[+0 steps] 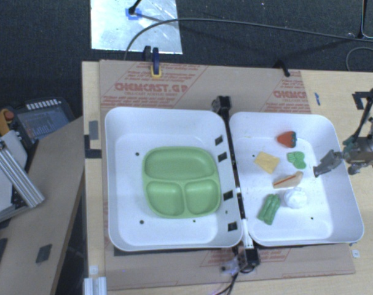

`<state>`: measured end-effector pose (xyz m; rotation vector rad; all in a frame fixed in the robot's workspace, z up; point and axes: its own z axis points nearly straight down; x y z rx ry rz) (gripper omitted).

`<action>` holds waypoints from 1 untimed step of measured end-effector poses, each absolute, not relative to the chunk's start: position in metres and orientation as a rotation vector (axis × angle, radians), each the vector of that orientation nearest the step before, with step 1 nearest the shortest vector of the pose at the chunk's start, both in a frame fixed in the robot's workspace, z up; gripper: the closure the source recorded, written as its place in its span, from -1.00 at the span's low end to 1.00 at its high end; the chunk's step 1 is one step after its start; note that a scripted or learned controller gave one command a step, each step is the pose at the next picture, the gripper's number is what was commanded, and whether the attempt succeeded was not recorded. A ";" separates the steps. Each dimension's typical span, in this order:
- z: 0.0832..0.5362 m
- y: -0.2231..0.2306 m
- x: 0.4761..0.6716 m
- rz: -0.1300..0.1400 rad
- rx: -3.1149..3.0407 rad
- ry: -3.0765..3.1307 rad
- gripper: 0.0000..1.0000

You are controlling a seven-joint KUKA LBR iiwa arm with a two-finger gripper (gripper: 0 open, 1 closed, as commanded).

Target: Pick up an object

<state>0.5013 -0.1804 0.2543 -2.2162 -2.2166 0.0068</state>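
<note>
Hand [326,163]: seen at the right edge of the camera view, a grey piece over the right side of the right bin [343,211], pointing left toward the toys. Whether it is open or closed cannot be told; nothing is seen gripped. The arm behind it is cut off by the picture's edge.

Right bin, contents, all lying loose on the white floor:
- red piece with a green end [287,139], nearest the far wall;
- small green leafy piece [297,160], just left of the hand and the closest thing to it;
- yellow wedge [266,162], left of the leafy piece;
- tan and red oblong piece [287,179], below those two;
- white rounded piece [295,197], hard to make out against the white floor, touching or just beside the oblong;
- green ridged piece [269,208], nearest the front, beside the white one.
Exact kinds of toy food are too small to tell.

Left bin [121,165]: holds a green divided plate [179,180] with three compartments, well apart from the hand.

Surroundings: both bins sit on a cardboard sheet [192,85] with red lettering on the table [89,91]; a yellow and blue clamp [155,62] grips its far edge. Cables [247,23] cross the dark floor above. A handheld control unit [42,120] lies at the left, with a metal rail [14,171] partly cut off.
</note>
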 end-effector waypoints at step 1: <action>0.259 -0.180 0.503 -0.001 -2.219 -2.227 -1.00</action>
